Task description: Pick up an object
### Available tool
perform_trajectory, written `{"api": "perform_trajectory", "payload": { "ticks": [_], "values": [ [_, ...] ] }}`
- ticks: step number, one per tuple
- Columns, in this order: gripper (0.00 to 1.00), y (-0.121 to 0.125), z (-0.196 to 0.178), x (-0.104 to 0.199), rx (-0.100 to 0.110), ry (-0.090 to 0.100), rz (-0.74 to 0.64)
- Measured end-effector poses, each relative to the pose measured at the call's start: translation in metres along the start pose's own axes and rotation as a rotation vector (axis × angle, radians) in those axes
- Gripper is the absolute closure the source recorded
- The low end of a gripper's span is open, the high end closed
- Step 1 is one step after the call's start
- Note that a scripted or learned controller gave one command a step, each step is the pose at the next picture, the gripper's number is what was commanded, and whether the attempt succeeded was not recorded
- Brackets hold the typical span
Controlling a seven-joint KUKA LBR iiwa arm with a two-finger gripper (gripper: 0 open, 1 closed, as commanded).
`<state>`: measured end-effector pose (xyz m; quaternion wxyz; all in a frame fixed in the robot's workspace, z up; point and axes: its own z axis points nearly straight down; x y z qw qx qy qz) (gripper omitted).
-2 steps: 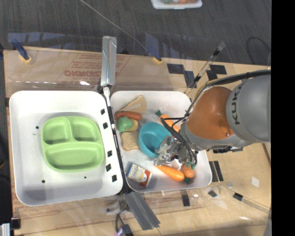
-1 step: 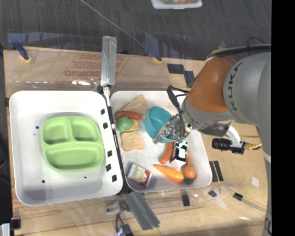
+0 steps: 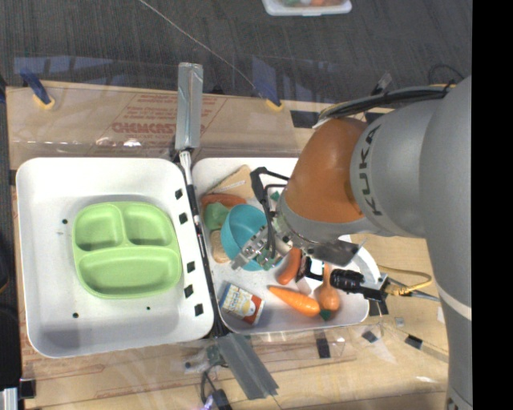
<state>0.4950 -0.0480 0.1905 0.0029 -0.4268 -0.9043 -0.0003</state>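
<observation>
The right bin (image 3: 353,316) holds several items. Among them are a blue cup (image 3: 239,227), a carrot (image 3: 295,301), a red sausage (image 3: 290,267), a small printed carton (image 3: 240,303) and a green piece (image 3: 216,215). A tan bread slice (image 3: 233,177) lies at the far side. My gripper (image 3: 256,250) is low in this bin, at the near right rim of the blue cup and just left of the sausage. The wrist hides the bin's middle and right part.
The left bin (image 3: 40,320) bears a green divided plate (image 3: 126,248). A raised divider (image 3: 195,240) runs between the two bins. The big grey arm with its orange band (image 3: 333,176) covers the right side. A tray (image 3: 307,6) stands at the far top edge.
</observation>
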Motion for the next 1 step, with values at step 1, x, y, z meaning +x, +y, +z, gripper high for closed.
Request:
{"api": "perform_trajectory", "payload": {
  "ticks": [1],
  "values": [
    [1.00,0.0417,0.0003,-0.0105,0.001,-0.002,0.383]
  ]
}}
